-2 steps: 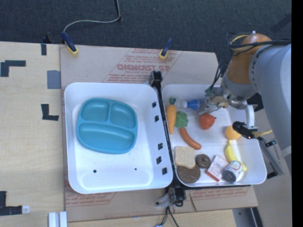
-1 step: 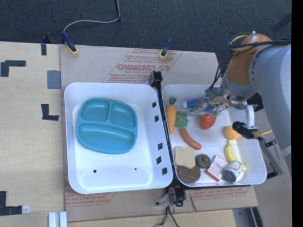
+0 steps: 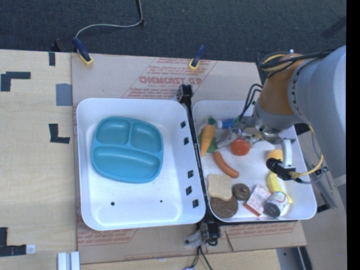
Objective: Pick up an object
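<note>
1. The arm (image 3: 306, 103) reaches in from the right of the frame and is down in the right bin (image 3: 306, 207) — its gripper (image 3: 236, 135) sits low in that bin's upper middle, right by the red tomato (image 3: 240, 147) and just right of the carrot (image 3: 207, 139).
2. Nothing is visibly lifted. I cannot tell how the gripper's tips are set, nor whether they have anything; the metal there blurs into the clutter. My read: the pick is at the reach-and-close stage, with the lift left to do.
3. Candidates lie all around — a sausage (image 3: 225, 164) just below the tomato, a bread slice (image 3: 220, 187) and a brown cookie (image 3: 224, 207) at the bin's lower left, a small chocolate disc (image 3: 241, 192) beside them, a banana (image 3: 274, 170) and a can (image 3: 274, 207) toward lower right.
4. The left bin (image 3: 135, 212) carries a blue divided plate (image 3: 128, 149), flat in its upper half, well apart from the action.
5. Surface: both bins rest on a cardboard sheet (image 3: 163, 80) clamped at its top edge, over a pale wooden bench (image 3: 31, 179) with dark tape marks.
6. Room: dark carpet (image 3: 169, 10) across the top of the frame, a thin cable snaking over it.
</note>
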{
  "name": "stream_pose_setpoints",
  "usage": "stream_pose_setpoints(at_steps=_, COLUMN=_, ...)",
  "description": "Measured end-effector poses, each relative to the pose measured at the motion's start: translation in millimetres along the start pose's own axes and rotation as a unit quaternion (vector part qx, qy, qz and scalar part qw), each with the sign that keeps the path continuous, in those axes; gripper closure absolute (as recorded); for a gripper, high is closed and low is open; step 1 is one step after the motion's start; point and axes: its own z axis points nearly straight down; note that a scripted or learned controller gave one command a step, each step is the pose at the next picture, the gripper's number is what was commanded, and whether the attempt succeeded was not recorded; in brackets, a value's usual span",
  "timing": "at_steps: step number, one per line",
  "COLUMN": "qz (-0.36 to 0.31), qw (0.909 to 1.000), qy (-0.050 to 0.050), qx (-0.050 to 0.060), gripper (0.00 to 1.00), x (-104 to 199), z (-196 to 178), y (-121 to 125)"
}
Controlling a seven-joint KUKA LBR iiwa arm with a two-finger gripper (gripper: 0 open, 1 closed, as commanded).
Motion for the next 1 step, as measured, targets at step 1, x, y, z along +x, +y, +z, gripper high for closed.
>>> stream_pose_setpoints(at_steps=1, qz=0.0, qw=1.0, qy=0.0, qx=0.002, gripper=1.0, x=-0.9, z=-6.5, y=-0.5)
